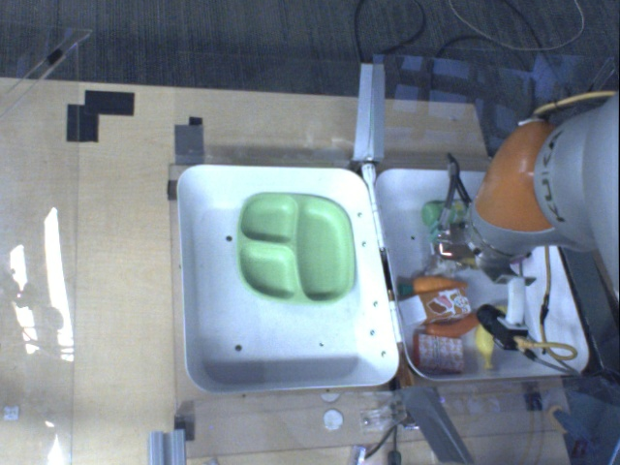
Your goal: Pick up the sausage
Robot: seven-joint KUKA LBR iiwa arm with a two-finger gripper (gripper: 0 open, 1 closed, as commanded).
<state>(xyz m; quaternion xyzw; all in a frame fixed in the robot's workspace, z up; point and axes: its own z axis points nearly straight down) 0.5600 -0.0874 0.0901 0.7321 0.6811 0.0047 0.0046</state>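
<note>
Camera view, entries near to far.

1. Desk (pixel 97 260): pale wood, carrying two white bins side by side.
2. Right bin (pixel 407 201), near wall: a dark reddish-brown packet (pixel 441 352), with a small yellow piece (pixel 484 355) just beside it.
3. Behind these: an orange-and-white pack (pixel 448 305), touching the packet.
4. Sausage (pixel 436 284): taken to be the short orange-red length lying crosswise mid-bin, against the far edge of that pack. Identification is not certain.
5. Gripper (pixel 450 248): low over the right bin, just beyond the sausage, beneath the grey arm (pixel 542 182). Whether it is open or closed cannot be told, and nothing is seen held.
6. Green object (pixel 432 213): blurred, in the far part of the right bin.
7. Left bin (pixel 208 260): holds a green divided plate (pixel 295 245) at its middle. Not concerned in the task.

Handling note: the step is judged to be the approach. Centre over the sausage's middle, descend straight, and close across its short width. Keep clear of the pack alongside so it is not dragged up too.
</note>
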